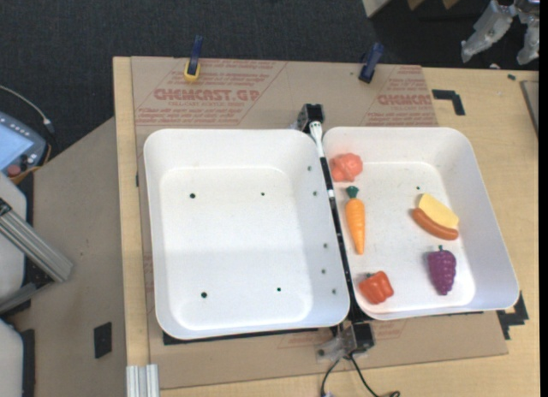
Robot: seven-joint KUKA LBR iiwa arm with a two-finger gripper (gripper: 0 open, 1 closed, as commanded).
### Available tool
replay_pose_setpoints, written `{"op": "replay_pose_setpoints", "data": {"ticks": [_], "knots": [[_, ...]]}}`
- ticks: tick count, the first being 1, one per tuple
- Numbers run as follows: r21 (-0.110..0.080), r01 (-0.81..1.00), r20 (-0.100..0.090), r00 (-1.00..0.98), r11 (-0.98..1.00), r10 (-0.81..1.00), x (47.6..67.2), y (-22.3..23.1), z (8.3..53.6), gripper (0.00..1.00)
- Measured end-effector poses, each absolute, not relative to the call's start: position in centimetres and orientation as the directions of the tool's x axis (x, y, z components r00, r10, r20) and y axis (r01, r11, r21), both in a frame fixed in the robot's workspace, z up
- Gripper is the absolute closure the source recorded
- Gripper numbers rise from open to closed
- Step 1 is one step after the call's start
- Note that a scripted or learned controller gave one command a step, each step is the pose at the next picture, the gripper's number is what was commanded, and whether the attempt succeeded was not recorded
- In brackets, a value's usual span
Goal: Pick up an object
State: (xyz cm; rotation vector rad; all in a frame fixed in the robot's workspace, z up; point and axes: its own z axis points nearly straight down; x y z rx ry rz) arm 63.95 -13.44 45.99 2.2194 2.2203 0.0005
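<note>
The right white bin (476,173) holds several toy foods. A pink-red lumpy piece (346,167) lies in its far left corner. An orange carrot (355,225) with a green top rests lengthwise beside the left wall. Towards the right wall sits a yellow and orange wedge (437,217). A purple bunch of grapes (442,270) is just in front of the wedge. A red pepper (375,287) lies in the near left corner.
The left white bin (231,233) adjoins the right one, joined by a black clip strip (330,198). Both rest on a cardboard sheet (223,87) held by a yellow clamp (193,65) and a blue clamp (371,62). A pale grey mechanical part (492,26) sits beyond the bench's far right.
</note>
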Motion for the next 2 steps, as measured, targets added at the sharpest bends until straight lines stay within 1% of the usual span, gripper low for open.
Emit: {"op": "replay_pose_setpoints", "data": {"ticks": [2], "knots": [[0.002, 1.0, -0.001, 0.0, 0.0, 1.0, 63.95, -13.44, 45.99, 0.0]]}}
